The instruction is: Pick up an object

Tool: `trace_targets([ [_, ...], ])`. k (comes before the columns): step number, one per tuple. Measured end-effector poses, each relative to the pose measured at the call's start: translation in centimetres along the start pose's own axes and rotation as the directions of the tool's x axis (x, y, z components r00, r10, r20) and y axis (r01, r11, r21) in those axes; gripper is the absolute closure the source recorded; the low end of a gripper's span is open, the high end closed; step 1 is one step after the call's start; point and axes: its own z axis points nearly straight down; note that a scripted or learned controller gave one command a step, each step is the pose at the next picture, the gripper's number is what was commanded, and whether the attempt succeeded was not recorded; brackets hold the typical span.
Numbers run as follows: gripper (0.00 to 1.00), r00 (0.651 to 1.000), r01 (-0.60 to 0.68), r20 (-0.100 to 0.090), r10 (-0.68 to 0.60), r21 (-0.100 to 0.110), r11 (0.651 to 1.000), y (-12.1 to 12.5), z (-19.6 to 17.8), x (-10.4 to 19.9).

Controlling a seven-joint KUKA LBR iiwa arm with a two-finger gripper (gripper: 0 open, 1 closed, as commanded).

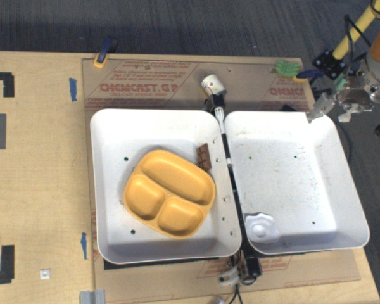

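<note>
Two white bins [285, 170]: one yellow tray [170, 192], one brown block [203, 157], one white lump [261, 227]. Wooden desk [38, 170]. End effector [342, 100] state: cannot tell.

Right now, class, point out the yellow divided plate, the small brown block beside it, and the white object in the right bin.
yellow divided plate [170, 192], camera view, central ridge between compartments.
small brown block [203, 157], camera view, its middle.
white object [261, 227], camera view, its top centre.
</note>
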Motion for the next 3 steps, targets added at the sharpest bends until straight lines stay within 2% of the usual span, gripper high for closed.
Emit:
trace_targets([
  [1,0.00,0.995,0.103,-0.001,-0.103,0.002,0.995,-6.6,10.9,4.4],
  [2,0.00,0.952,0.307,-0.002,-0.307,0.000,0.952,-11.9,13.3,11.4],
  [3,0.00,1.000,-0.010,0.001,0.010,-0.001,1.000,-10.2,13.3,4.9],
])
